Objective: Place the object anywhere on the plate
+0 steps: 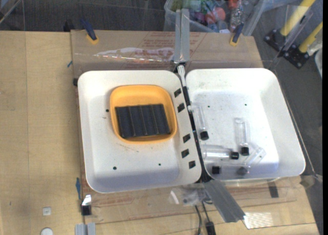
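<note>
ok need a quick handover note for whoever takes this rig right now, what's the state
Square orange plate sits in the left white bin, with a black ribbed rectangular block already lying on it.
Right white bin holds several clear plastic tubes with black caps, scattered toward its near-left side.
Done: going by the view, one object is on the plate.
Left: the tubes are still in the right bin; if one of them is the object meant, it needs picking and placing on the plate.
</note>
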Robot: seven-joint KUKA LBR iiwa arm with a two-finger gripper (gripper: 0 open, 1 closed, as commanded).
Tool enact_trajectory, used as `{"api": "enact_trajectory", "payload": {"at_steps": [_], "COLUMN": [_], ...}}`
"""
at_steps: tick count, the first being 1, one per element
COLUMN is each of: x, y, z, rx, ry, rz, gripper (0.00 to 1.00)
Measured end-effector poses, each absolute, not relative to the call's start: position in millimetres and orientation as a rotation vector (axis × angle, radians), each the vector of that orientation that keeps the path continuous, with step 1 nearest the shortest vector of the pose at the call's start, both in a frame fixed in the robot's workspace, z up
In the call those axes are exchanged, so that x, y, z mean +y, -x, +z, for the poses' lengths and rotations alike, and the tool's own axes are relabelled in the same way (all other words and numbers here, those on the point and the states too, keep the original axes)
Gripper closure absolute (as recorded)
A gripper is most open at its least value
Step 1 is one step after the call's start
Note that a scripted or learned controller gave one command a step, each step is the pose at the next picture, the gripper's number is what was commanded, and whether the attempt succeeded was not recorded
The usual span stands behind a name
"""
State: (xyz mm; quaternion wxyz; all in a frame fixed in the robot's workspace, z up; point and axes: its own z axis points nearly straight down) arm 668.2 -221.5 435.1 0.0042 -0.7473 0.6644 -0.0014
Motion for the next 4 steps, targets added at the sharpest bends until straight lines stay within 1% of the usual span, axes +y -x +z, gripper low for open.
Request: {"api": "enact_trajectory", "payload": {"at_steps": [1,2,3,4], "x": [-217.6,-213.3,-210.6,-213.3], "y": [-668.3,-667.9,-668.6,-668.4], "z": [435.0,434.6,435.4,433.8], "rx": [1.762,1.577,1.256,0.843], "ry": [2.592,2.71,2.874,3.02], "rz": [-0.004,-0.001,-0.008,-0.003], "gripper": [1.0,1.0,1.0,1.0]}}
